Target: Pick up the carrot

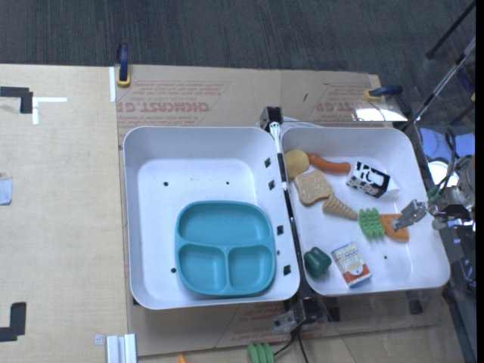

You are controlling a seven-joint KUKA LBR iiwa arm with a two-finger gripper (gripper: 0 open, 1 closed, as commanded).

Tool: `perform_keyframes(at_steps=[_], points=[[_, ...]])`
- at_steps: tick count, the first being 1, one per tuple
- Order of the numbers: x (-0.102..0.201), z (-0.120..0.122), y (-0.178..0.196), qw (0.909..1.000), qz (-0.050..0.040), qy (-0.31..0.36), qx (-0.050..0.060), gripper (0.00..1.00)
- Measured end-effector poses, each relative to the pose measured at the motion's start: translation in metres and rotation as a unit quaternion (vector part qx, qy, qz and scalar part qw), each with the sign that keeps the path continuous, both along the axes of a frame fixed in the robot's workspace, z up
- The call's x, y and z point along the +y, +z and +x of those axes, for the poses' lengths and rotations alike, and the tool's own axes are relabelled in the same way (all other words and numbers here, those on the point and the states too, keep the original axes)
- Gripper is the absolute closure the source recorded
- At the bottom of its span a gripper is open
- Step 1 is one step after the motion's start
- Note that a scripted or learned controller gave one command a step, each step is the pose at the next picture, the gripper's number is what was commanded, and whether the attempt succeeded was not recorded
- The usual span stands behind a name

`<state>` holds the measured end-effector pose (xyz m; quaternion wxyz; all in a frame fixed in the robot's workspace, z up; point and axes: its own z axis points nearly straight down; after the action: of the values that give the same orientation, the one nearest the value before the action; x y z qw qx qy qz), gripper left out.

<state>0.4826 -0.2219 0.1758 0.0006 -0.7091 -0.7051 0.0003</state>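
Orange carrot (395,226) lies by the right bin's (423,274) right wall, our gripper (412,213) touching its tip, reach step. We cannot tell its state; next needs a centred close.

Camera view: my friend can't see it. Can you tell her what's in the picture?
The robot's gripper sits right at the carrot, orange with a green top, in the right white bin, among a slice of bread, a small carton and other toy food. A teal divided plate lies in the left bin.

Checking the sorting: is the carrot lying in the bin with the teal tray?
No, the carrot lies in the right bin, while the teal tray sits in the left one.
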Motion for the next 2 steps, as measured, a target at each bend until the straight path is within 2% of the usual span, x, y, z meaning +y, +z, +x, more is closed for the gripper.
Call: perform_keyframes(at_steps=[1, 2], points=[[0.003, 0.022, -0.052, 1.0000, 0.0011, -0.001, 0.001, 0.00], [0.008, 0.017, -0.084, 0.9968, 0.0044, 0.080, 0.000, 0.00]])
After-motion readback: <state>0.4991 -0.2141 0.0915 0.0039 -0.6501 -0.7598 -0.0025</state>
